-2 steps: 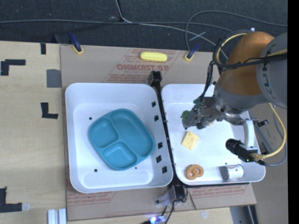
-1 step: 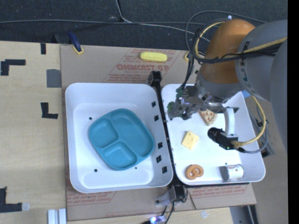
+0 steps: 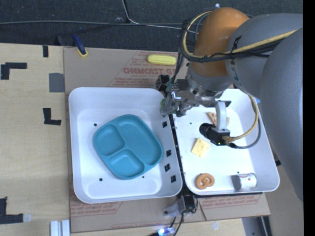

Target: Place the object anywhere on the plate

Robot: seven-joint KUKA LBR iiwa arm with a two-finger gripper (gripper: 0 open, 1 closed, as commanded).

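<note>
Grey arm (image 3: pixel 275 58) nearest; hand (image 3: pixel 172 102) over bin divider, grip state unclear.

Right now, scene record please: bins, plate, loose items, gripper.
left bin: holds blue plate, three compartments, nothing on it
right bin: yellow cheese-like wedge, pretzel, small grey-and-white cylinder, tan piece partly hidden by the arm
gripper: above the divider between bins, near their far end; finger state not readable
outside bins: yellow corn-like item on the cardboard beyond the bins
task status: no object on the plate yet
</note>
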